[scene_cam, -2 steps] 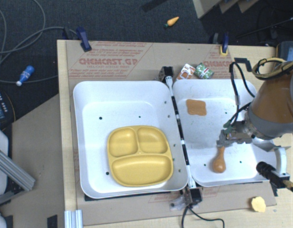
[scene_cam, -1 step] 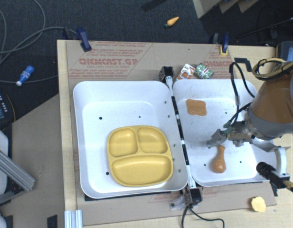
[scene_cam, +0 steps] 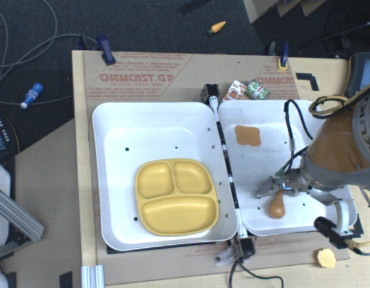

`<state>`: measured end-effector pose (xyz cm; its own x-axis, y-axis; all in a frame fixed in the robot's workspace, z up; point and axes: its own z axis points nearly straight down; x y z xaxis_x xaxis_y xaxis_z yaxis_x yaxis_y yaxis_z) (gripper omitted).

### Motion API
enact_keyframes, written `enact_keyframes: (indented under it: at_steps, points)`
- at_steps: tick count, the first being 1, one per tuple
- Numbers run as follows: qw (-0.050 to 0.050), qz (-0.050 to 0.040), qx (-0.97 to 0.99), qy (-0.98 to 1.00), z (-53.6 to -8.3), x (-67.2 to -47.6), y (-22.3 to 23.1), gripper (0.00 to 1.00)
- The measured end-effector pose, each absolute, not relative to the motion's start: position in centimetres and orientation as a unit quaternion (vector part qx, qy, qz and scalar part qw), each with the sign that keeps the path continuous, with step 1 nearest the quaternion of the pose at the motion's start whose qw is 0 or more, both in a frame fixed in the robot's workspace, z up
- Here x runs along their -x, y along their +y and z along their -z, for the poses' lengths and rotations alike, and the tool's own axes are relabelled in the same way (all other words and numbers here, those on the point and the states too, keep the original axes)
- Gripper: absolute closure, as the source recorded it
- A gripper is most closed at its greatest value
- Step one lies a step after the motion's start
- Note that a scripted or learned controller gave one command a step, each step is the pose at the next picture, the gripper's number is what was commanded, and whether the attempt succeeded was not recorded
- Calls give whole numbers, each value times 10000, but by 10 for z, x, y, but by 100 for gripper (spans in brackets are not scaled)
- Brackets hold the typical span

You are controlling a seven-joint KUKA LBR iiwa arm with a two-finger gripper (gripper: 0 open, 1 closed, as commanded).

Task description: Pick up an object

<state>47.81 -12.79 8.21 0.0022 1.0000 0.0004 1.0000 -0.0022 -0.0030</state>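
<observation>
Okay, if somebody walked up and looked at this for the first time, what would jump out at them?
Probably the yellow divided plate, large in the left bin. Next, the grey and orange arm reaching into the right bin, its end effector low beside a brown pear-shaped object. A flat brown piece lies farther back.

Yellow divided plate (scene_cam: 176, 197); white bins (scene_cam: 113, 161); brown flat piece (scene_cam: 248, 135); tan-orange pear-shaped object (scene_cam: 276, 206).

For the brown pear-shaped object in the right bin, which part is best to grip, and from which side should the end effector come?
Probably the narrower upper part of the brown object, taken from above: it lies flat on the right bin floor with bare floor to its left and right. The rounded lower end looks wider and may slip. The end effector is already just above it.
</observation>
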Motion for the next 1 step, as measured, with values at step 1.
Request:
enact_keyframes:
  at_steps: [1]
  points:
    - [-5, 2, 7073, -7069, -94, -479, -127, 100]
